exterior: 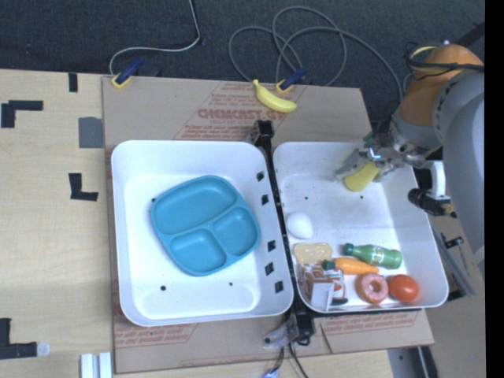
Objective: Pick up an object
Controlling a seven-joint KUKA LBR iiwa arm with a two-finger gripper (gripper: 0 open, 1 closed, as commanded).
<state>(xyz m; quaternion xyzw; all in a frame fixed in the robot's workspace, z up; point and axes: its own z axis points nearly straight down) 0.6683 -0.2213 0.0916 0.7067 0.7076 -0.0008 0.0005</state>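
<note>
My gripper (pixel 361 170) hangs over the far right part of the right bin (pixel 335 203). A small yellow object (pixel 361 179) sits between its fingers, one grey finger (pixel 347 168) showing on its left side. Loose in the same bin lie a white egg (pixel 300 225), a tan bread slice (pixel 313 252), a green bottle (pixel 374 253), a carrot (pixel 356 266), a pink donut (pixel 372 288), a red tomato (pixel 404 288) and a small printed box (pixel 324 283).
The left bin (pixel 134 179) holds a blue divided plate (pixel 206 224). A toy banana (pixel 274 98) lies on the cardboard behind the bins, near some looping cables (pixel 315 38). The arm's grey and orange body (pixel 441 93) stands over the right bin's far right corner.
</note>
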